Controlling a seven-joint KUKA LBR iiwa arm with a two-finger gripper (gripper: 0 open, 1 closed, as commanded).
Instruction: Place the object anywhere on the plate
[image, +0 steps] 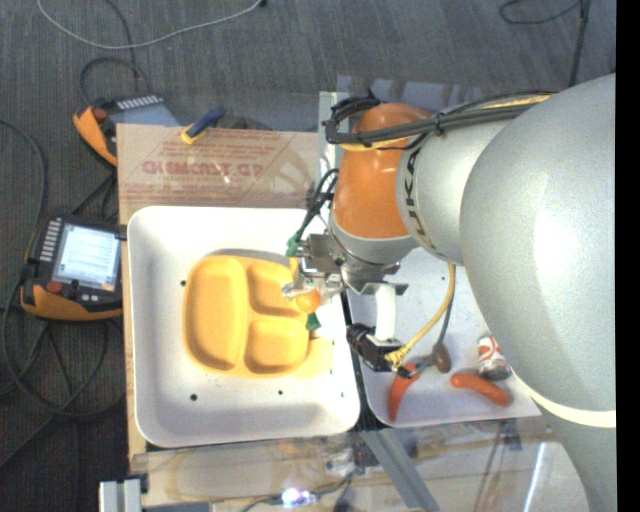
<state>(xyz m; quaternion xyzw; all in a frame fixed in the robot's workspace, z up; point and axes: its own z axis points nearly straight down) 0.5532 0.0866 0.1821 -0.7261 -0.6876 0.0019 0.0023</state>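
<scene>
Arm over L bin, jaws (308, 290) at right edge of yellow plate (225, 315). Orange object (308, 298) w/ green bit seen at jaws — looks pinched, not certain. Step: placing. Next — prob. lower, release onto plate. Carrot (397, 392) + sausage (480, 387) in R bin.

Bright, even overhead light is washing the scene. The left white bin (150, 330) is glaring almost to pure white, losing its surface detail. The grey arm (530, 240) at three o'clock is showing a soft sheen. A dim shadow is lying along the yellow plate (245, 315) toward twelve o'clock. The carpet at nine o'clock is staying dark. Everything is looking slightly soft and grainy.
</scene>
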